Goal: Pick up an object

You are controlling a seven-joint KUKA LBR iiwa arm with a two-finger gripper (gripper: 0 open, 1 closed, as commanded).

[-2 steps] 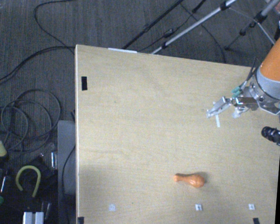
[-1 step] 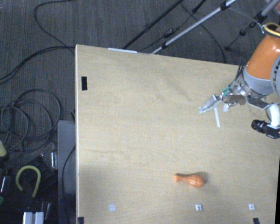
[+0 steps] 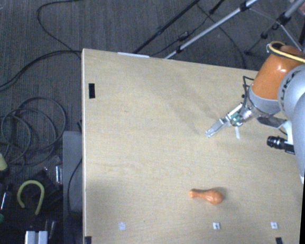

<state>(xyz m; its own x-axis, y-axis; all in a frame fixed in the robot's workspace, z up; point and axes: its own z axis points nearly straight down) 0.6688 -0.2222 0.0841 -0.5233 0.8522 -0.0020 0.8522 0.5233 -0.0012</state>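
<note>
Nearest the camera, along the bench's (image 3: 138,160) front edge, sit a few small markers: a pale square (image 3: 216,225) just below the orange object, another pale square (image 3: 274,225) off to that object's right, and a dark tag (image 3: 279,241) close by it. Just above these lies the orange object (image 3: 208,195), a small pear-shaped piece with a narrow neck pointing left, resting flat on the tan surface with nothing touching it. Farther back from the orange object, and a little to its right, the gripper (image 3: 224,125) hangs over bare wood, well apart from the object. Its two thin fingers (image 3: 214,130) slant down and to the left, one lying long and pale, the other showing as a short stub; they stand spread with nothing between them. Behind the gripper rises the grey arm (image 3: 297,99) with its orange band (image 3: 276,71). Far to the orange object's upper left, a black tag (image 3: 91,90) marks the bench near its edge.
</note>
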